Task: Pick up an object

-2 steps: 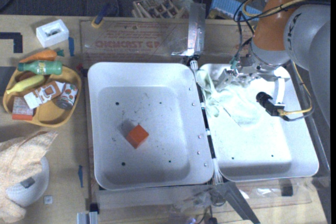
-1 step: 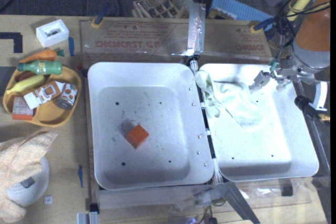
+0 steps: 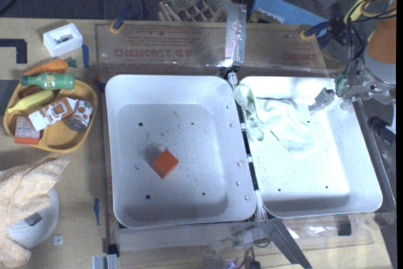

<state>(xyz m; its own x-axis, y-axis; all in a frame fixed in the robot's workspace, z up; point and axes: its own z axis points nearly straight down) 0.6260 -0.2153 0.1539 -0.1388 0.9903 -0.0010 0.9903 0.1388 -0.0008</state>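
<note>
An orange block (image 3: 165,163) lies in the left bin (image 3: 126,97), a little left of its middle. A pale, green-tinged cloth (image 3: 253,115) lies crumpled in the right bin (image 3: 352,167), running from the left wall toward the middle. My gripper (image 3: 323,99) hangs over the upper right part of the right bin, just right of the cloth's far end and well away from the block. Nothing can be seen held in it. The arm (image 3: 381,53) comes in from the right edge.
A yellow bowl (image 3: 53,138) of toy food and a plastic bottle stands left of the bins. A beige cloth (image 3: 28,198) lies at the bottom left. A clear panel (image 3: 170,47) and cables sit behind the bins.
</note>
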